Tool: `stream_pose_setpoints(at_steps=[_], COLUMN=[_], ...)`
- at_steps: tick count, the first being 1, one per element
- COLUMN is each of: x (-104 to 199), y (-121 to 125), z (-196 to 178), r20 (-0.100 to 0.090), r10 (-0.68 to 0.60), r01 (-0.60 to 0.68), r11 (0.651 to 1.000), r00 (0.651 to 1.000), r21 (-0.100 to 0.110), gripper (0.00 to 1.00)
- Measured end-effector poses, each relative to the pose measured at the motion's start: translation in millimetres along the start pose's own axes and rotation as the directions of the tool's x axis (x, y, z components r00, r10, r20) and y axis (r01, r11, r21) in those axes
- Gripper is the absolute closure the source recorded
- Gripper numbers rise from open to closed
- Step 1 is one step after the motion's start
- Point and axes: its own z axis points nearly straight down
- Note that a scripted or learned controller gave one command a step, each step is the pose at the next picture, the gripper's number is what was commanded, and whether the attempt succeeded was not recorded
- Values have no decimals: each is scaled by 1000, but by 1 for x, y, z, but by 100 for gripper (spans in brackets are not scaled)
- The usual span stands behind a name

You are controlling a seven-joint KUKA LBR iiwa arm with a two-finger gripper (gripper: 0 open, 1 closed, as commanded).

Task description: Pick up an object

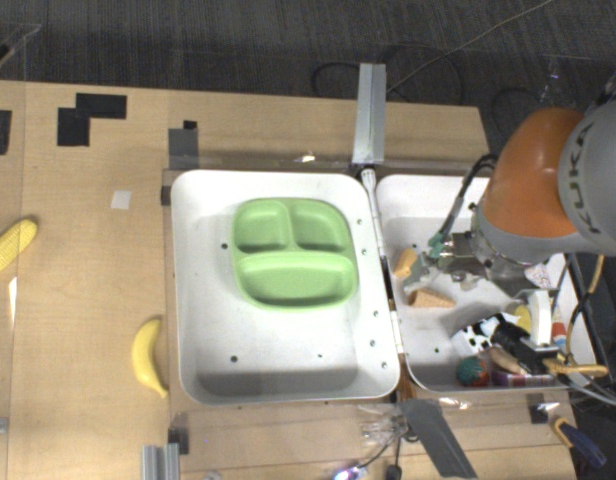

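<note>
The hand [435,256] sits low in the right bin [413,200], near its left wall, at about nine o'clock from the arm's orange band [528,173]. Whether it is spread or pressed together cannot be told from here; the wrist hardware [493,263] crowds it and the tips are too small to read.

The nearest candidates are two tan wedge-shaped pieces: one [404,264] at about nine o'clock of the hand, close to the bin wall, and a larger one [429,297] at about six o'clock, just below it. Nothing is visibly pinched, so I judge the step in hand to be the descent and closing on one of these.

To do it well, the hand should centre over a single wedge rather than straddle both (they lie near each other, and a closing between them would likely push each aside). The upper wedge is awkward because the wall leaves little room; the lower one looks the safer choice. Closing across its narrower dimension and lifting straight up would avoid dragging it into the clutter [508,353] at about four o'clock, in the bin's lower right corner.

The arm reaches in from three o'clock, bent over the right bin, with the wrist pointing toward the left bin [203,268], where a green divided tray [293,253] lies.
</note>
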Motion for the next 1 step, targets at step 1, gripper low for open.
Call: stream_pose_setpoints(at_steps=[1], x=[-86], y=[6], z=[71], r20=[2], r10=[-10], r01=[10], r11=[1000], r00=[1000], r21=[-6], gripper=[0])
